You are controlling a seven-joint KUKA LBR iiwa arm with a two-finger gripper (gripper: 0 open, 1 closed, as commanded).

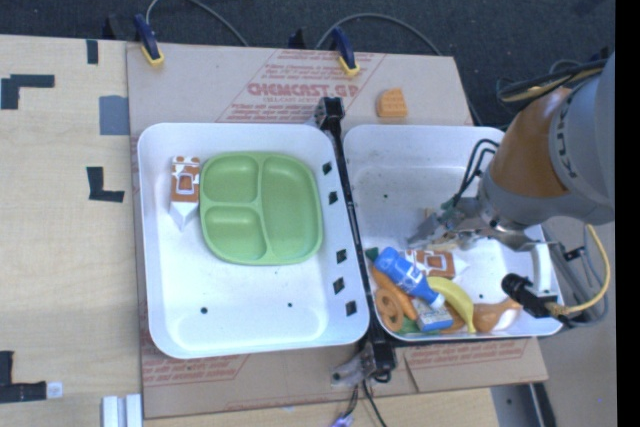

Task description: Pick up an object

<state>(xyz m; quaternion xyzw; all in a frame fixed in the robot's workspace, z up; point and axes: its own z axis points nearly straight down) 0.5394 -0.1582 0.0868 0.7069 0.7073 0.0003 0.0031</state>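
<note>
Toys (425, 287) crowd the right bin's (400, 150) near edge; claw (440, 223) hovers above, grip unclear.

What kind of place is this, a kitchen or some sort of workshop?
Most likely a robotics lab bench: a robot arm reaches over two white bins, toy food like a banana is piled up, and cables run across.

One fixed camera above the desk (60, 215), looking down at a slant, both white bins (160, 295) in frame, arm (560, 155) entering from the right
</note>
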